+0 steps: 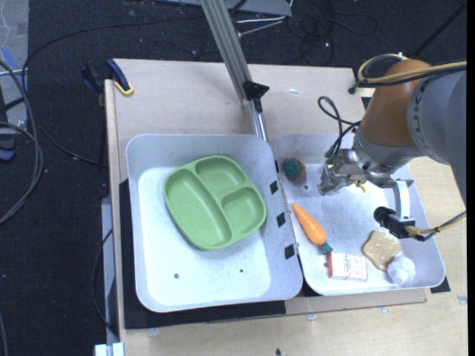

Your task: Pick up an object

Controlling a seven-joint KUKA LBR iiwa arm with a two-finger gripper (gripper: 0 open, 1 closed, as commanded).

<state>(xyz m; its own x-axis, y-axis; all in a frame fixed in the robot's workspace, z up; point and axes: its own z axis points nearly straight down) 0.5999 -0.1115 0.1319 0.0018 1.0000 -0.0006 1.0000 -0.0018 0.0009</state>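
In the right bin (427, 269) several small things lie loose. An orange carrot (309, 224) with a green stub rests at a slant near the bin's left wall, its thick end pointing up and left. Just below its green end lies a small red and white box (347, 267), flat on the bin floor. To the right of the box sits a tan, toast-like piece (381, 248), and touching its lower right is a pale white lump (401, 270). Near the bin's upper left corner lies a small round thing, dark green with a red patch (295, 169).

The pincer (332, 182) hangs over the upper middle of this bin, up and to the right of the carrot and apart from it, with the round green thing off to its left. The box, the toast-like piece and the white lump lie well below it. Nothing is seen between its tips; whether they stand apart or together cannot be told from this slant.

Above it the arm (415, 117) reaches in from the right, grey with its orange band. The left bin (148, 273) holds a green divided plate (214, 201). Both bins rest on the pale tabletop (185, 95).
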